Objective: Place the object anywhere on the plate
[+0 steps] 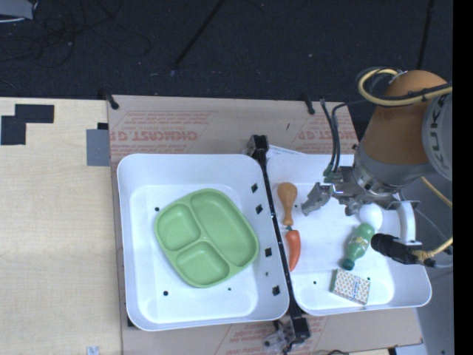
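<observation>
A green three-compartment plate (206,237) lies in the left bin (140,198) with nothing on it. The right bin (414,291) holds several objects: a brown wooden-looking piece with a round head (287,201), an orange carrot (293,249), a green bottle (357,245), a white egg-like ball (370,216) and a small patterned box (350,287). My gripper (318,197) hangs over the right bin's upper middle, just right of the brown piece and left of the white ball. I see nothing held in it.
A black divider with clips (270,220) runs between the two bins. The arm's grey and orange body (403,135) covers the right bin's far right corner. Cardboard (192,128) lies under the bins, with a wooden benchtop (52,235) to the left.
</observation>
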You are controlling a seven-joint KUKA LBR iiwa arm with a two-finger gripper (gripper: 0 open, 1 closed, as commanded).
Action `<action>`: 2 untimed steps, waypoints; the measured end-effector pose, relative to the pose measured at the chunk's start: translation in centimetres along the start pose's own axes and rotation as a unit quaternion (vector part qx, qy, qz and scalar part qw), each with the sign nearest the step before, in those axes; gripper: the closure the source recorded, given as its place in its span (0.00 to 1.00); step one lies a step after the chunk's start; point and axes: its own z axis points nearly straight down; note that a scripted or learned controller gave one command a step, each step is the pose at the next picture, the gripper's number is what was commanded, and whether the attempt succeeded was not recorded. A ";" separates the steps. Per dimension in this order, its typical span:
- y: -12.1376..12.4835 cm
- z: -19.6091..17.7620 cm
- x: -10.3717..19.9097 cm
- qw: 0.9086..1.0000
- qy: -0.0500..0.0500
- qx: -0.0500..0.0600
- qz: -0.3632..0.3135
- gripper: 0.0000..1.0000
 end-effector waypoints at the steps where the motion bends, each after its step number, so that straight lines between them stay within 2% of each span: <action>1: 0.1 6.5 0.1 1.000 0.000 0.000 0.000 0.00; 2: -0.1 11.9 0.2 1.000 0.000 0.000 0.000 0.00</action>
